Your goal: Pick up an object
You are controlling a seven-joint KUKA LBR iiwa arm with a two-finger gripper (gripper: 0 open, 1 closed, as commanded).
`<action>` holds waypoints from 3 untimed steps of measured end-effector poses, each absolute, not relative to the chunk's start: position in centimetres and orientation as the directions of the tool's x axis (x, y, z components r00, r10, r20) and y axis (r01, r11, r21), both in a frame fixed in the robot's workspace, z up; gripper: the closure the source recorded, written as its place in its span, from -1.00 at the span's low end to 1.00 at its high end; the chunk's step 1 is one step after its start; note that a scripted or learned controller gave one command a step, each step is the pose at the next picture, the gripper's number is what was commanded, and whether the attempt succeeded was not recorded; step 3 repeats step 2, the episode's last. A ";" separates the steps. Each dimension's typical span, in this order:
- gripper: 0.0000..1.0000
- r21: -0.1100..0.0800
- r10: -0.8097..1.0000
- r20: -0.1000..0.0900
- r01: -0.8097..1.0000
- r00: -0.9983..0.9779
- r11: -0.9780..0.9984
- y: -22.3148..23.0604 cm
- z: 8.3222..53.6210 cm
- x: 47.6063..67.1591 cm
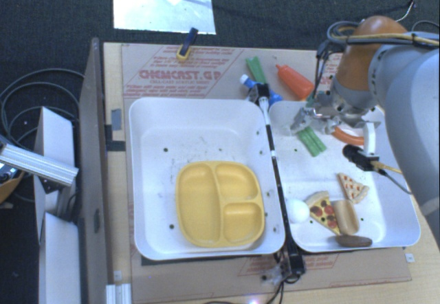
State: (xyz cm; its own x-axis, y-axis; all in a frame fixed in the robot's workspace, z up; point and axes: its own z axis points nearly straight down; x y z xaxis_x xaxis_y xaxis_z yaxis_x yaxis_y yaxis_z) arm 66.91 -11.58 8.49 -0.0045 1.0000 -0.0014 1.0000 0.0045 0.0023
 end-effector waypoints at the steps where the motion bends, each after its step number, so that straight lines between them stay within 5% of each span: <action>1: -1.00 0.002 1.000 -0.001 1.000 -0.005 0.005 -11.6 8.5 66.9; 2: 1.00 0.007 1.000 -0.004 1.000 -0.007 0.007 -11.6 9.7 67.0; 3: 1.00 0.007 1.000 -0.004 1.000 -0.007 0.007 -11.6 9.7 67.0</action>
